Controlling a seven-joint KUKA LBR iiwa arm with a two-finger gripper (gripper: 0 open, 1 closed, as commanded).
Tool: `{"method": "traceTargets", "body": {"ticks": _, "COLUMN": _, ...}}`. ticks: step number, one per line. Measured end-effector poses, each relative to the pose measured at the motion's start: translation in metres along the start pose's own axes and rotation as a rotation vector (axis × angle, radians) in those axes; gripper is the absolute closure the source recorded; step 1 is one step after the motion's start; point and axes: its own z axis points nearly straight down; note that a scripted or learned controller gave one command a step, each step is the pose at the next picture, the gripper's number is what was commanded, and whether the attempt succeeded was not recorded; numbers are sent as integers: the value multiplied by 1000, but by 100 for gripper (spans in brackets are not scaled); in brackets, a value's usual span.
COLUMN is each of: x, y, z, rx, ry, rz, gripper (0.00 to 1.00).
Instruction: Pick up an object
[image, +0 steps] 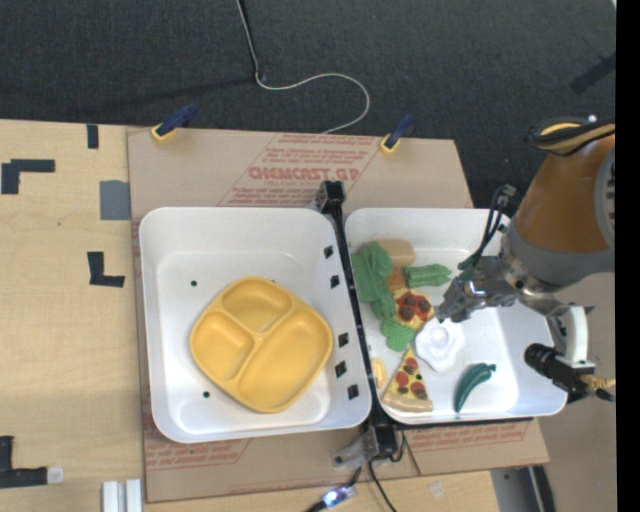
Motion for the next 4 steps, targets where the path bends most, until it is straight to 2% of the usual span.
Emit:
{"method": "traceTargets", "body": {"ticks": 2, "x": 88, "y": 82, "z": 9, "rx": 2, "ry": 1, "rz": -5, "gripper": 100}}
{"method": "traceTargets", "body": {"ticks": 3, "x": 138, "y": 107, "z": -5, "rx": 1, "ry": 1, "rz": -6, "gripper": 100}}
{"method": "traceTargets", "body": {"ticks": 4, "x": 152, "y": 120, "z": 4, "rx": 4, "ry": -2, "rz": -1, "gripper": 100}}
